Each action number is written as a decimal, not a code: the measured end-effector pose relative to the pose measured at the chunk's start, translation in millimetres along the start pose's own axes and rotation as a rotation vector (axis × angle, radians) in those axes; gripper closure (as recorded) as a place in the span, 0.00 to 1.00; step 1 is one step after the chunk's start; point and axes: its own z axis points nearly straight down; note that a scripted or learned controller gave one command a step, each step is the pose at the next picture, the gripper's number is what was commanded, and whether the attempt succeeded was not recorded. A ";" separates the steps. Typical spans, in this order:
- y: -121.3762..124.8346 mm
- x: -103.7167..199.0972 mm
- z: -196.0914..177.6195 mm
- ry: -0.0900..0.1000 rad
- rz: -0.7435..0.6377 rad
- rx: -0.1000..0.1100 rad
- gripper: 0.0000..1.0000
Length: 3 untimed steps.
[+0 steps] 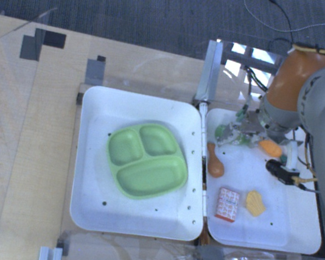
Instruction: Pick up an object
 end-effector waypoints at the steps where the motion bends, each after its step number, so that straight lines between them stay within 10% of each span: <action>1: -5.5 -46.6 -0.4 0.000 0.068 -0.013 0.00; 3: -7.1 -99.7 11.1 0.025 -0.028 -0.005 0.00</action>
